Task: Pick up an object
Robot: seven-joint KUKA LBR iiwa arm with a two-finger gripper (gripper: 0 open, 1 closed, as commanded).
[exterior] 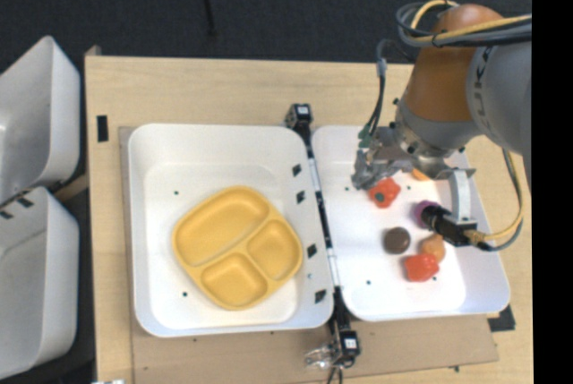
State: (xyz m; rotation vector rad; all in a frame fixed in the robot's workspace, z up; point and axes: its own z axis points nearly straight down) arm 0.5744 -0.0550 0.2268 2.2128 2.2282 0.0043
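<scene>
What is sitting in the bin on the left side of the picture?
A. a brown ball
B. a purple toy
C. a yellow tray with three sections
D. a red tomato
C: the yellow tray with three sections lies in the left bin, while the small toys sit in the right bin.

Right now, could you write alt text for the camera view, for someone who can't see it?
A grey and orange robot arm reaches from the right over the right white bin, which holds small toy foods including a red-orange piece, a brown ball and a red piece. The left white bin holds a yellow divided plate.
</scene>
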